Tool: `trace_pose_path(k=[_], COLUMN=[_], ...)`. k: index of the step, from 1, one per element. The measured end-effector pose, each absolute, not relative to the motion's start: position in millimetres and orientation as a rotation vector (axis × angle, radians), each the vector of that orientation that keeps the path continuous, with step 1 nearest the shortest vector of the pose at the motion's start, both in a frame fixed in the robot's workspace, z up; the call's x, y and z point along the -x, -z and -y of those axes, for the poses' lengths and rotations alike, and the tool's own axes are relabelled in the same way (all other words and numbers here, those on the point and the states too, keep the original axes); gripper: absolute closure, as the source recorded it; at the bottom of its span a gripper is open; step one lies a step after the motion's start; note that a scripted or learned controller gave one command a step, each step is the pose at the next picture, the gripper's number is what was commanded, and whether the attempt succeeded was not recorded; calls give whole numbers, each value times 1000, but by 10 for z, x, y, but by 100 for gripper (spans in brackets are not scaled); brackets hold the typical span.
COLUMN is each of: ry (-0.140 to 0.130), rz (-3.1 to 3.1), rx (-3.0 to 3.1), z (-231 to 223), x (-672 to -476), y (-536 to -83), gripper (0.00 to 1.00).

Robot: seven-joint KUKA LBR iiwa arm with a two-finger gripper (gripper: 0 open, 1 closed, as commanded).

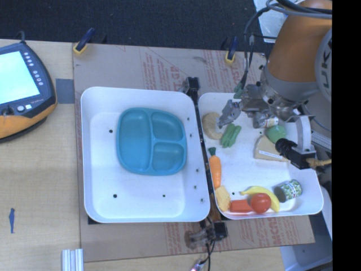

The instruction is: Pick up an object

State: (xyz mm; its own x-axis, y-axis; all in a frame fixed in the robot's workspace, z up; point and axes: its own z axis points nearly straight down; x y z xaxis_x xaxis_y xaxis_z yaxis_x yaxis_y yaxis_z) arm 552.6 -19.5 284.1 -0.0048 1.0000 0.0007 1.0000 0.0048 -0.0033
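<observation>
My gripper [245,116] hangs over the back of the right bin [313,208]; its fingers [228,113] stand apart with nothing between them. Just below the left finger lies a green pickle-shaped piece [230,135], beside a round tan piece [211,124]. A carrot [215,171] lies along the bin's left wall. At the front sit a banana [260,192], a tomato [260,203], a red piece [241,206], a yellow piece [223,198] and a small can [288,190]. A green round piece [276,133] and a pale wedge [266,151] are partly hidden under the arm.
The left bin [98,202] holds a blue divided plate [151,141]. A handheld control pad [20,89] lies on the bench at far left. Clamps [83,42] pin the cardboard at the back. The arm's body [299,44] covers the right bin's back right corner.
</observation>
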Motion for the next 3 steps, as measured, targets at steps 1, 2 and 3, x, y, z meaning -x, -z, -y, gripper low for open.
trace_pose_path(k=[1,2,3], ry=[-5,-6,-8], rz=[2222,2223,2222], rx=[2217,2215,2213], z=[953,994,1002], x=[-5574,-5597,-5596], y=[-2078,-910,-1011], gripper=[0,0,100])
